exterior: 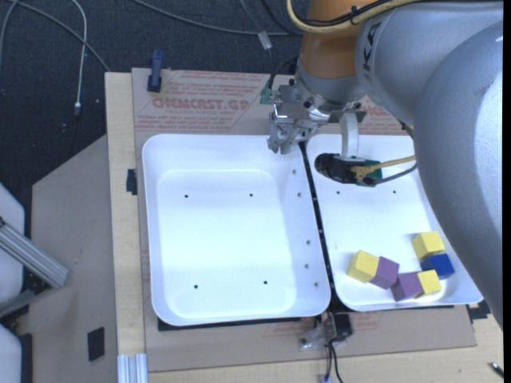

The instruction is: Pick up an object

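Hand (313, 138) hangs over the far edge between the bins, finger spread unreadable from here. Targets are the blocks clustered in the right bin's (383, 214) near corner: yellow block (363, 266), purple block (385, 272), blue block (440, 263). Go for the yellow one, outermost, descend straight.

The surface (200, 102), a printed board, carries the left bin (231, 238) and right bin (375, 214), touching side by side.

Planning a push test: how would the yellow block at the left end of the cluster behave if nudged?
The yellow block looks boxy and flat-faced, so it would likely slide, not roll. It touches a purple block, which would probably shift too. It looks light.
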